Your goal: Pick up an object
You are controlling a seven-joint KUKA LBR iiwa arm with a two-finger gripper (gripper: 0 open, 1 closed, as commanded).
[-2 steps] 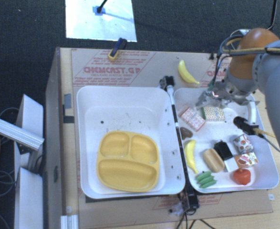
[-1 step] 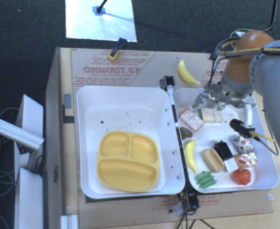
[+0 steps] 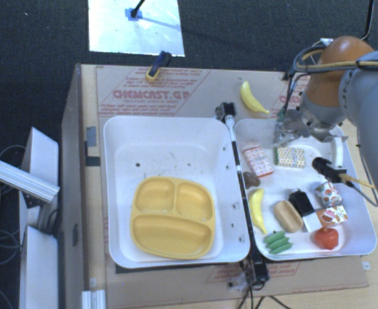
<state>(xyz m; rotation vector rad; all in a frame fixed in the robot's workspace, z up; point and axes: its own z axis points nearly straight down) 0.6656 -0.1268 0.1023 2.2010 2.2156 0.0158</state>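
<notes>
- Claw (image 3: pixel 286 139): held over the far part of the right bin (image 3: pixel 355 235), on the grey arm (image 3: pixel 369 89) that reaches in from the right; whether it is wide or narrow cannot be told, and nothing is seen held in it.
- Patterned box (image 3: pixel 290 158): laid flat in the right bin, just in front of the claw; whether they touch cannot be told.
- Red-and-white carton (image 3: pixel 257 161): placed just left of the box, near the bin's left wall.
- Banana (image 3: pixel 257 210): laid along the left wall, nearer the front.
- Bun (image 3: pixel 288 215): set just right of the banana, with a black block (image 3: pixel 300 201) touching it.
- Pea pods (image 3: pixel 277 241): placed at the front edge.
- Tomato (image 3: pixel 327 238): found at the front right, near the pods.
- Second banana (image 3: pixel 253 100): left on the tabletop (image 3: pixel 195 89), behind the right bin.
- Yellow tray (image 3: pixel 172 217): laid flat in the left bin (image 3: pixel 176 147), toward the front, its compartments bare.
</notes>
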